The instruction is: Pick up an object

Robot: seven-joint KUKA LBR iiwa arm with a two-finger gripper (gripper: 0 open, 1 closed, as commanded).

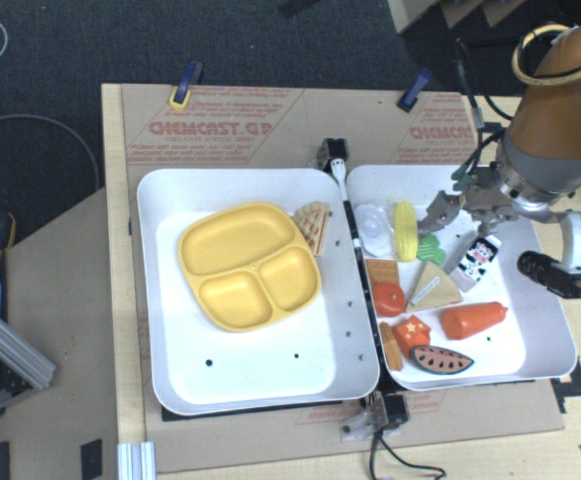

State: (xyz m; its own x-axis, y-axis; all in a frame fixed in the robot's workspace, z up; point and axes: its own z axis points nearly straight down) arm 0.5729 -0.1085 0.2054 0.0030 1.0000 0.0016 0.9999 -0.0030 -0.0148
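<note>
My gripper (pixel 453 236) hangs over the back of the right bin (pixel 545 353), reaching in from the right. Its two grey fingers stand apart, open, with bare bin floor between them. Just under the left finger (pixel 437 212) lie a green toy piece (pixel 430 250) and a yellow corn cob (pixel 405 230). A small white, black and red item (pixel 482 255) sits by the other finger. Nearer the front lie a pale cheese wedge (pixel 435 291), a red tomato (pixel 389 297), an orange-red pepper (pixel 473 319) and a watermelon slice (pixel 442 359).
The left bin (pixel 250 383) holds a yellow divided plate (pixel 249 265) with a waffle piece (pixel 313 226) at its back right corner. A clear cup (pixel 374 226) and a red star-shaped toy (pixel 410 331) lie along the right bin's left side. Clamps hold the board's far edge.
</note>
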